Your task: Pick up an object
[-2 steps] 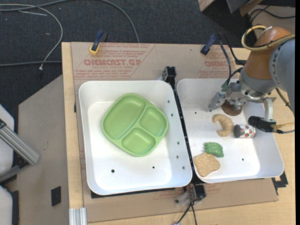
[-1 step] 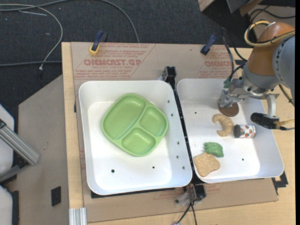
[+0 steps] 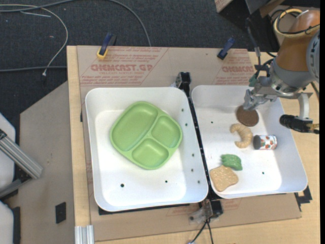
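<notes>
In the right bin point(image 3: 284, 182) lie a brown round disc point(image 3: 248, 118), a tan croissant-shaped piece point(image 3: 242, 134), a small red-and-white can on its side point(image 3: 265, 142), a green leafy piece point(image 3: 232, 161) and a tan toast slice point(image 3: 223, 178). My gripper point(image 3: 251, 103) hangs at the far end of this bin, its tip right over the brown disc's upper edge. The grey wrist and orange band rise behind it to the right. Nothing shows between its fingers.
The left bin point(image 3: 101, 177) holds a green divided plate point(image 3: 146, 134). Blue clamps point(image 3: 105, 44) point(image 3: 226, 47) pin the cardboard at the back. A black clip point(image 3: 183, 79) sits between the bins. Cables run over the dark floor at the far left.
</notes>
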Controlling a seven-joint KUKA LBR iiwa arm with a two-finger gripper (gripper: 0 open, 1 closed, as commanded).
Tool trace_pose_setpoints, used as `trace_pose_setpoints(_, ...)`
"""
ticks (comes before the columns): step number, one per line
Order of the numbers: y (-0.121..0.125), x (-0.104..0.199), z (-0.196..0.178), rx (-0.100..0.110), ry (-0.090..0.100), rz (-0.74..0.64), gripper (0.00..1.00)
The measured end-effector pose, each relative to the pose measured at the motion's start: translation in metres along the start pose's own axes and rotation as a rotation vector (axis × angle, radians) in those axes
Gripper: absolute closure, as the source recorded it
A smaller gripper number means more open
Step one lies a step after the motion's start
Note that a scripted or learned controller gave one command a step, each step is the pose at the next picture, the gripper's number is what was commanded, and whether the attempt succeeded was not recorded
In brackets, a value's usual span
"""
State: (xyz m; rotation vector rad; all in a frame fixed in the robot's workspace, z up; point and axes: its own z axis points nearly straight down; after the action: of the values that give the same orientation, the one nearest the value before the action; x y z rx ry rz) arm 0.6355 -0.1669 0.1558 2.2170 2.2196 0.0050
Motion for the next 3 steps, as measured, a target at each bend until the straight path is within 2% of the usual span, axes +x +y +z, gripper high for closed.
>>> trace_pose_setpoints(1, -0.006, -0.007, -0.052, -0.002, -0.001, 0.001, 1.0)
trace_pose_setpoints(2, -0.004, -0.007, -0.088, 0.0, -0.001, 0.0, 1.0)
trace_pose_setpoints(3, -0.009, 0.04, -0.078, 0.008, 0.004, -0.004, 1.0)
